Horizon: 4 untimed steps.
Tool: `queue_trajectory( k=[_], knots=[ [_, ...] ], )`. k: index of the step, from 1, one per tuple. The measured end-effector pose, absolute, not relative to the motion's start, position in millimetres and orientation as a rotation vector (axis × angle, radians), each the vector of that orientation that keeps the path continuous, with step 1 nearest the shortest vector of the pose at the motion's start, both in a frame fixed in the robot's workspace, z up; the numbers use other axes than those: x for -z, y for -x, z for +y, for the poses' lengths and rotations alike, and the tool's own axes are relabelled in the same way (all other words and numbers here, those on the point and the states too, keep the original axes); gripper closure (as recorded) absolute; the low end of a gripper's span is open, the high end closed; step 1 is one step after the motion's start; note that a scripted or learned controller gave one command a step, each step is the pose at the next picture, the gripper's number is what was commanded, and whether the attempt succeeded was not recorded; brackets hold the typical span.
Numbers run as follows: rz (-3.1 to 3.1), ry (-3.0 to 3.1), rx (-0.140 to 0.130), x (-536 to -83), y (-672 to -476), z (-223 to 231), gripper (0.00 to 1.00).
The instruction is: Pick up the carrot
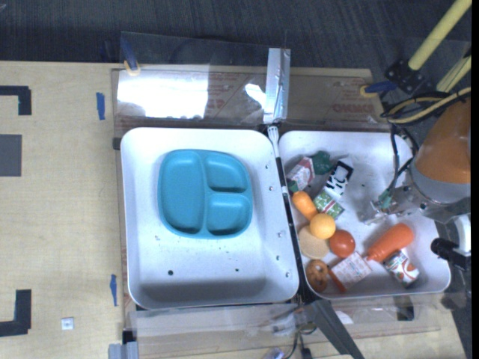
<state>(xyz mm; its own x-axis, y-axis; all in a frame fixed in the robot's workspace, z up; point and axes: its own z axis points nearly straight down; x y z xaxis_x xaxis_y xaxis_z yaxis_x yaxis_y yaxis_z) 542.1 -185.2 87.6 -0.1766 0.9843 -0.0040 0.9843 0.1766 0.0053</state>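
While carrot point(390, 242) lies flat, gripper point(389, 199) sits just above

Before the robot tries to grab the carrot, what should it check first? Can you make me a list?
1. Carrot in sight in the right bin: ok.
2. Top of the carrot uncovered: ok, nothing lies over it.
3. Room around the carrot: not ok, a small can touches its lower end and a red-and-white packet sits close by.
4. Claw lined up over the carrot: cannot tell, the arm is at the bin's right edge, and the claw is too hard to make out.
5. Blue divided plate out of the way: ok, it lies in the left bin.
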Motion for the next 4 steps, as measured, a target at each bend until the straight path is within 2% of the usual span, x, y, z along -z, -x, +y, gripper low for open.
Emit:
queue_trajectory(
  k=[1,2,3,4],
  knots=[
    [2.32,-2.11,-0.006,-88,-519.9,-178,1.0],
    [2.15,-2.284,-0.008,-163,-526.6,-123,1.0],
    [2.241,-2.21,0.006,-103,-511.1,-130,1.0],
    [2.238,-2.207,0.001,-105,-512.5,-130,0.0]
  ],
)
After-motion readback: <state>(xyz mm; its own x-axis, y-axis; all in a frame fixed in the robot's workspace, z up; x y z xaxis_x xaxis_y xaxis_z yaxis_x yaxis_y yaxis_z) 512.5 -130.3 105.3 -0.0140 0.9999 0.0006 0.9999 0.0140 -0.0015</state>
